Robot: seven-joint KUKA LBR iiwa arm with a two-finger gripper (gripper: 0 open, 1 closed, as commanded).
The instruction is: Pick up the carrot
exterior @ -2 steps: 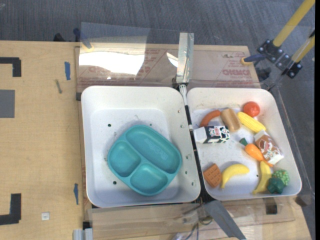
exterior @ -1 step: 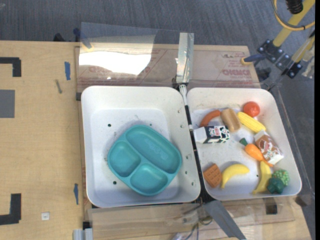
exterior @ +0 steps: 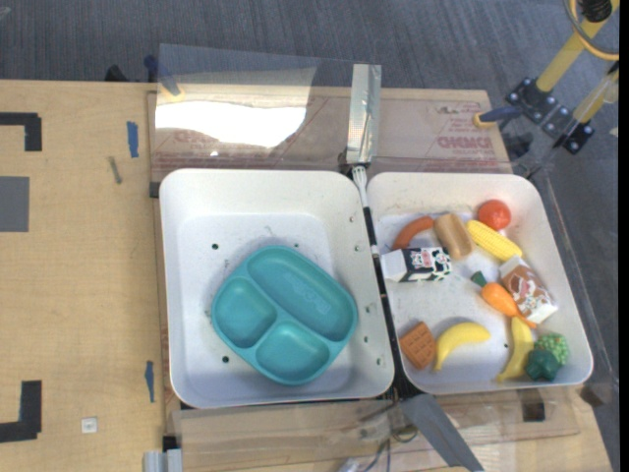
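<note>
The carrot [exterior: 497, 297], small and orange with a green stub at its upper-left end, lies slanted in the right part of the right bin [exterior: 444, 304]. A red-and-white packet [exterior: 532, 294] touches its right side. Yellow corn [exterior: 494, 240] sits just above it, and a yellow banana [exterior: 518, 348] lies just below it.
The right bin also holds a tomato [exterior: 493, 213], a hot dog [exterior: 435, 232], a milk carton [exterior: 421, 264], a second banana [exterior: 460, 340], a waffle piece [exterior: 418, 344] and broccoli [exterior: 546, 354]. A teal divided plate [exterior: 283, 313] rests in the left bin [exterior: 197, 214].
</note>
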